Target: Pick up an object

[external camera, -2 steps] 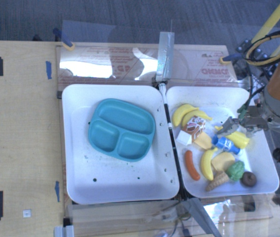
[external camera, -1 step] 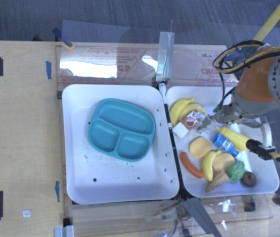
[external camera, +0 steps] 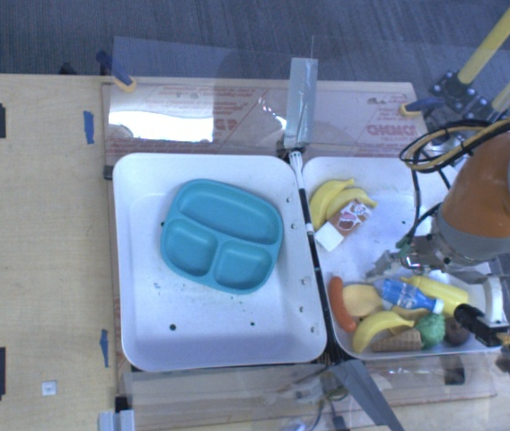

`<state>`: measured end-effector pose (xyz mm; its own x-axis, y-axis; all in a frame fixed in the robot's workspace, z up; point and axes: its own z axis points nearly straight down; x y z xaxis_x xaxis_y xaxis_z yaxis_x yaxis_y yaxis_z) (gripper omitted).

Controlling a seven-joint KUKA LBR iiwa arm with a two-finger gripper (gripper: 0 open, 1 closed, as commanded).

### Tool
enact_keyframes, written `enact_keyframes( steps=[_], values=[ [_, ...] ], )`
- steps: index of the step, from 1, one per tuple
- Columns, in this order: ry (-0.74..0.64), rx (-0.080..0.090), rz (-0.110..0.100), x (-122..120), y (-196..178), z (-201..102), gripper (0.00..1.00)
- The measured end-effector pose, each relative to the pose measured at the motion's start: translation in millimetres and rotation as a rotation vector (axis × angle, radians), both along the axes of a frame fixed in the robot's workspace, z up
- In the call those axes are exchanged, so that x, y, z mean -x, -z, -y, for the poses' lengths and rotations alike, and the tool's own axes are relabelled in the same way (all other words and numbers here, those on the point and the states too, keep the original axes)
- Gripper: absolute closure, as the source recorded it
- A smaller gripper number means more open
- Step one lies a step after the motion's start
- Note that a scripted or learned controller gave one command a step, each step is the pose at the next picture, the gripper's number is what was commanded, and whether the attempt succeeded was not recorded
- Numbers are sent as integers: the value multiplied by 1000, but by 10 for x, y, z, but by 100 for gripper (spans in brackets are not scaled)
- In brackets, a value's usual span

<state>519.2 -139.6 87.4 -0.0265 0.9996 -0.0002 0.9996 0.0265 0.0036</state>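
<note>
Clearly the two bins serve as source and destination: the right bin (external camera: 390, 173) holds a jumble of toy food, while the left bin (external camera: 147, 330) bears a blue divided plate (external camera: 223, 235) lying flat near its middle, probably a spot where a picked item could be set down. The candidates for picking all crowd the right bin: a bunch of bananas (external camera: 334, 196) near the far wall with a small red-and-white packet (external camera: 354, 215) just beside it, a white block (external camera: 329, 237) by the divider, and toward the near edge a carrot (external camera: 337, 302), a pale round fruit (external camera: 361, 298), a single banana (external camera: 376, 326), a blue-and-yellow bottle (external camera: 417, 293) and a green item (external camera: 432, 329), packed so that several touch. The arm's gripper (external camera: 405, 259) sits low over this pile, just above the bottle, likely lined up for a grab there. Its metal tip is small and partly masked by the wrist, so I cannot tell how far apart it stands or whether anything is caught in it. Dark shapes at the bin's right corner are too cut off to name
</note>
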Motion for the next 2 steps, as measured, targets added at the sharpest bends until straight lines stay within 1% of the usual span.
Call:
enact_keyframes(
  steps=[1, 2],
  values=[
    [1, 3, 8, -25, -116, 5, 100],
    [-40, -2, 11, -14, -1606, -853, 100]
  ],
)
